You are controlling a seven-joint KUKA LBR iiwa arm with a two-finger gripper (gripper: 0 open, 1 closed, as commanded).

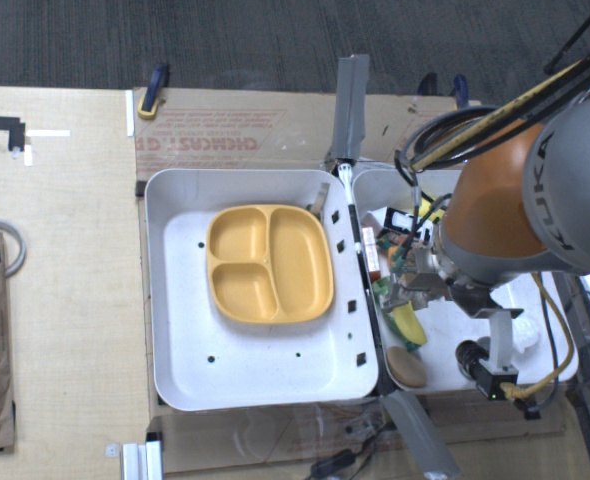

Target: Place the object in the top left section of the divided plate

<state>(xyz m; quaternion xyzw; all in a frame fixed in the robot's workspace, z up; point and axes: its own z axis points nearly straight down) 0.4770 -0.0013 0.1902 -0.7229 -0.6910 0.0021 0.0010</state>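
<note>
A yellow divided plate (271, 264) lies in the left white bin (175, 368); it has two small sections on its left and one large section on its right, all bare. The arm, grey with an orange band (490, 208), hangs over the right bin (535, 368). Its gripper (407, 290) is low among the cluttered items at that bin's left side, just above a yellow banana-shaped object (409, 324). The wrist hides the gripper's tips and whatever lies under them.
A round brown object (407, 368) lies in the right bin's near left corner. Small packets and mixed items (380, 248) sit along its left wall. Cables (445, 138) loop off the arm. A grey post (351, 103) stands behind the divider between the bins.
</note>
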